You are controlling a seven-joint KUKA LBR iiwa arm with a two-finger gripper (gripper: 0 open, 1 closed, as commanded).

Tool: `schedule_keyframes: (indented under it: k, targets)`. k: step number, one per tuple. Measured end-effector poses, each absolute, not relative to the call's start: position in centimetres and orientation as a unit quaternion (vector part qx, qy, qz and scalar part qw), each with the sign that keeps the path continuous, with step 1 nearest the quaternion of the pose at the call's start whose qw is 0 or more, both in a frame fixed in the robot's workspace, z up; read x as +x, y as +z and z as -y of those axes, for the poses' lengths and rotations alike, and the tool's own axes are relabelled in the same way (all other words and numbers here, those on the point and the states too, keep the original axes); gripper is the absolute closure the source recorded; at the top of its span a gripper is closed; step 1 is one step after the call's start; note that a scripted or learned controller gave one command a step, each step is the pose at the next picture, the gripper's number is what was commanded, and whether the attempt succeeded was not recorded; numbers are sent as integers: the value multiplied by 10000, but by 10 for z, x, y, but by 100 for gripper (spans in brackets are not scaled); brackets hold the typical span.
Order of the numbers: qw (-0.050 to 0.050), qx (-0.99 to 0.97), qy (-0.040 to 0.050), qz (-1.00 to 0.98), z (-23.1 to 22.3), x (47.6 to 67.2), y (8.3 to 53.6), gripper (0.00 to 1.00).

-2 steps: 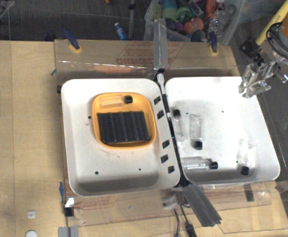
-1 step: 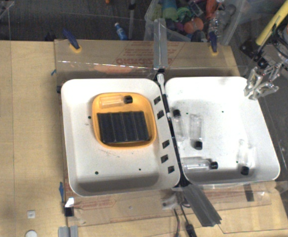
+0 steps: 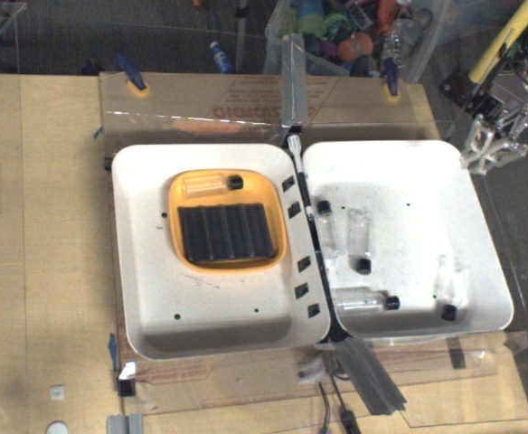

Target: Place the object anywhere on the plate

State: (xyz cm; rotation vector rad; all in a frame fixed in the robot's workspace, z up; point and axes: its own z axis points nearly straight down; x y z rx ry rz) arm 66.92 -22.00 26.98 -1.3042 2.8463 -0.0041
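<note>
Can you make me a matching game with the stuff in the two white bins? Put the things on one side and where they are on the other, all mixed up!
Things:
1. orange plate
2. clear tube with a black cap on the plate
3. clear tube lying at the near edge
4. gripper

Places:
A. right bin, along the edge closest to the camera
B. above the right bin's far right corner
C. middle of the left bin
D. on the plate's far rim

Pairs: 1-C, 2-D, 3-A, 4-B
</note>
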Motion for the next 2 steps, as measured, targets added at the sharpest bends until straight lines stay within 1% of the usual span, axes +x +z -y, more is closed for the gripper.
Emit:
schedule_keyframes:
  k: [1,2]
  targets:
    - [28,-5530,9,-8332,219,669,219,100]
    - [46,-6504,-15,-7596,220,669,251,100]
